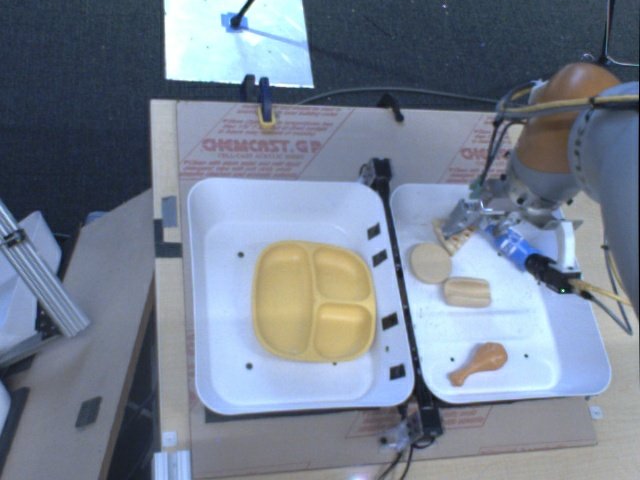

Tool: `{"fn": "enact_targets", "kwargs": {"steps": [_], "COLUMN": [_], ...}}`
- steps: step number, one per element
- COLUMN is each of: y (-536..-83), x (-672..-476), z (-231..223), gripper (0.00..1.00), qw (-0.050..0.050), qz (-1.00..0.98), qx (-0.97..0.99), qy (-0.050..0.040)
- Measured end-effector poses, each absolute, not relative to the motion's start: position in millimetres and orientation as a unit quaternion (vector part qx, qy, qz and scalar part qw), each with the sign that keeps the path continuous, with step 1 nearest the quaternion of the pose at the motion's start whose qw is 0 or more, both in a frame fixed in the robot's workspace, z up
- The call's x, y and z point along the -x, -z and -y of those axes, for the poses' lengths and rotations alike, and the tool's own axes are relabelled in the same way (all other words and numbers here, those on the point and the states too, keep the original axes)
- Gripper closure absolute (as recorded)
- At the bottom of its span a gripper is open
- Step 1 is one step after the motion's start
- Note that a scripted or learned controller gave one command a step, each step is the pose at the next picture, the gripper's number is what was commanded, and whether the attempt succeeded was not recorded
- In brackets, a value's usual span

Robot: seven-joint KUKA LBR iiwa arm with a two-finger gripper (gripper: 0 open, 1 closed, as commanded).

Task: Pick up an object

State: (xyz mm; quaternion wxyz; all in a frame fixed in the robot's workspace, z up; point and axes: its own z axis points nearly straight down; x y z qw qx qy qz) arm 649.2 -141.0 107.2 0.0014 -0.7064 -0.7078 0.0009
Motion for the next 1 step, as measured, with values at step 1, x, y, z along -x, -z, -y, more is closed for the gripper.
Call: {"fn": "enact_targets", "kwargs": {"steps": [1], "y": [-84.1], "x": [-649.6], "z": [140.1], "gripper": [0.0], "qw": [0.001], "qz": [0.708], "qx": [0.706], "qy": [-0.0002]}}
